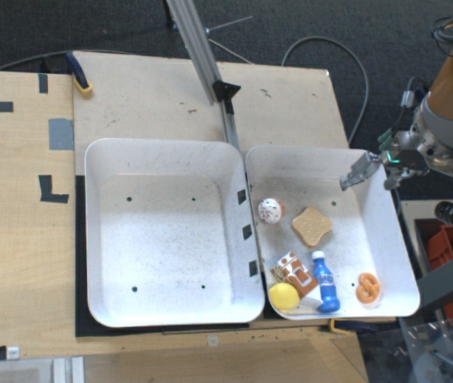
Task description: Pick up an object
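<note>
1. The gripper (376, 171) hangs over the right bin (386, 214) by its upper right rim, fingers spread apart with nothing between them.
2. Nearest candidate: the slice of toast (313, 227), mid-bin. It looks light and stiff but flat, so pinching across its edges seems best.
3. The blue bottle (323, 281) looks rigid, probably slippery; grasp its body.
4. Count: one toast, one bottle, one white ball (269, 211), one lemon (284, 296), one pretzel (368, 287), one brown-and-white carton (293, 271).

Ball (269, 210), bread (312, 227) mid right bin (306, 162); box (293, 271), lemon (284, 296), bottle (324, 282), pretzel (368, 288) along front.
</note>
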Controlling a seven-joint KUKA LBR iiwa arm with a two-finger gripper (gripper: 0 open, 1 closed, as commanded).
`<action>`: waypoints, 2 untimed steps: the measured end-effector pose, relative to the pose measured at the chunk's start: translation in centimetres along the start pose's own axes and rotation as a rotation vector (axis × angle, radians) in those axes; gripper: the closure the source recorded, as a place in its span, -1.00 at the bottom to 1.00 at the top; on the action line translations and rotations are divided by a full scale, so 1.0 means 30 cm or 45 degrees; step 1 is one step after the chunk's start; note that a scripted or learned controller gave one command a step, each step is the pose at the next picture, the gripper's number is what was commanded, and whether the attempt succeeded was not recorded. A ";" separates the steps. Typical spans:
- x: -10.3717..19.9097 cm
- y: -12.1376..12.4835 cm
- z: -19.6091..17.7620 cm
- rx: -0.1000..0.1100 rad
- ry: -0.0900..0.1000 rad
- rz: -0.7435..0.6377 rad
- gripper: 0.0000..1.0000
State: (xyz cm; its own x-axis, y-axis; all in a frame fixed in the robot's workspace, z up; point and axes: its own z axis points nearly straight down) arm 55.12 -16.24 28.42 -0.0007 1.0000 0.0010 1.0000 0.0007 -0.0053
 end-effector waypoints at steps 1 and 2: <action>0.000 0.002 -0.008 -0.005 -0.001 -0.002 -1.00; 0.001 0.013 0.138 0.000 -0.001 0.000 -1.00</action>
State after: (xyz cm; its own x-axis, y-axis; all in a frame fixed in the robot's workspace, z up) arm 55.49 -16.20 24.28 -0.0009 1.0000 -0.0002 1.0000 0.0009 -0.0054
